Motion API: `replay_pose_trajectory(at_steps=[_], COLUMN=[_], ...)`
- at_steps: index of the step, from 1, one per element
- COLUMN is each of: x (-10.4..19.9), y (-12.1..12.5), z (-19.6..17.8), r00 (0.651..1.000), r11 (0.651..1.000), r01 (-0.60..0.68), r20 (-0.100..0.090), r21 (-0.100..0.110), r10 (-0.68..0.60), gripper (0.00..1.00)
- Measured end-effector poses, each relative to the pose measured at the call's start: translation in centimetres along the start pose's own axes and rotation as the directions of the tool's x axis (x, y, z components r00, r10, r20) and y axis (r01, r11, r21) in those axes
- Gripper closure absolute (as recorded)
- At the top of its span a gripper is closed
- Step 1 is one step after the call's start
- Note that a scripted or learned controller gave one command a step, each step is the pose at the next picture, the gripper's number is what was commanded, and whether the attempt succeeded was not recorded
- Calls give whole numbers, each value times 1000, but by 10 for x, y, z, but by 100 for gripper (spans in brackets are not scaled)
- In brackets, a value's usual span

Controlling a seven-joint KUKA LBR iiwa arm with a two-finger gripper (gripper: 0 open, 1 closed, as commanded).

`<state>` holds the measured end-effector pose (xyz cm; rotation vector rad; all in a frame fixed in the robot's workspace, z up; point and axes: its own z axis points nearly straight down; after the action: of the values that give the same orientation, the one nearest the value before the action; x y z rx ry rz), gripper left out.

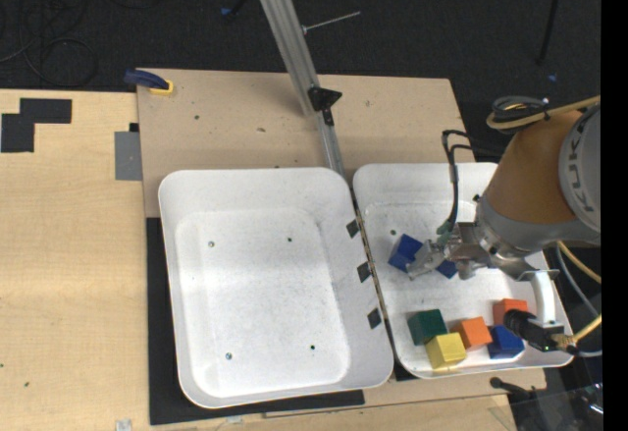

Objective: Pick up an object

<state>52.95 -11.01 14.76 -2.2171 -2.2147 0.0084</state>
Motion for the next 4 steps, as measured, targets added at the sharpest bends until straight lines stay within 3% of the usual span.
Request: replay_pose_trajectory(at_steps=[1, 3, 4], x=[-2, 6, 62], y=[0, 1, 9], z=[-13, -108, -106], r00=[1000, 1000, 1000], r11=[1000, 1000, 1000], r01=[-7, 1, 6], r20=[1, 2, 0], r21=[-4, -12, -7], r10=[7, -1, -6], gripper=[100, 100, 100])
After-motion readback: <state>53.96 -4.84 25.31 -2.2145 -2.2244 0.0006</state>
